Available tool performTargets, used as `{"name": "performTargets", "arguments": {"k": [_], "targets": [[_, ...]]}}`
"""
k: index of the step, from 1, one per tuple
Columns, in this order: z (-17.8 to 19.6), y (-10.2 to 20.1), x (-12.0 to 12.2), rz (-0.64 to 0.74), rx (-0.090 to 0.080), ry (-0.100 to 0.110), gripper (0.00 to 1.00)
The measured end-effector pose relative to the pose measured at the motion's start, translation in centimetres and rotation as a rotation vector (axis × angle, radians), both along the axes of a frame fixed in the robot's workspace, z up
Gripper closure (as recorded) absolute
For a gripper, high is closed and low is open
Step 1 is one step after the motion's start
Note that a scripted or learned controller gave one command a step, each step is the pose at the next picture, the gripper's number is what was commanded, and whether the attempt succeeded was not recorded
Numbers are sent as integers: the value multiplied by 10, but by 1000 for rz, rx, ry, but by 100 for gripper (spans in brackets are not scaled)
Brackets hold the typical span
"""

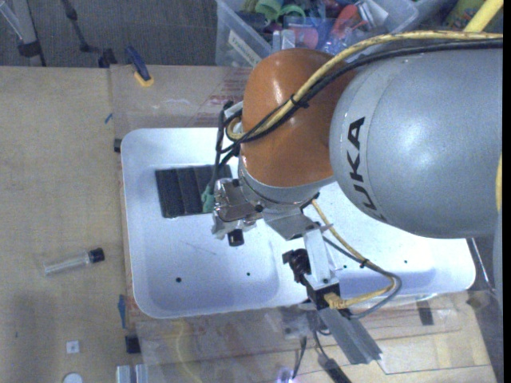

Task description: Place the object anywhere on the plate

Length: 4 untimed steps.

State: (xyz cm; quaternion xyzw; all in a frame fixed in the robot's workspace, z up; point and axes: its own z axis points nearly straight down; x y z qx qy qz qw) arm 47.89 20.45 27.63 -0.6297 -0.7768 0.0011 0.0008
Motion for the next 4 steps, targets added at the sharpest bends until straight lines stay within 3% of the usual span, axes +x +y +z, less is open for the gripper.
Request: {"name": "performTargets", "arguments": {"k": [1,2,3,4], "targets": [[-132,10,0,-390,-2,2,100],[74,-56,1,-715,-2,-1,100],[29,8,42,-1018,-1,-3,100],[-92,19,134,-1342,0,-3,100]]}}
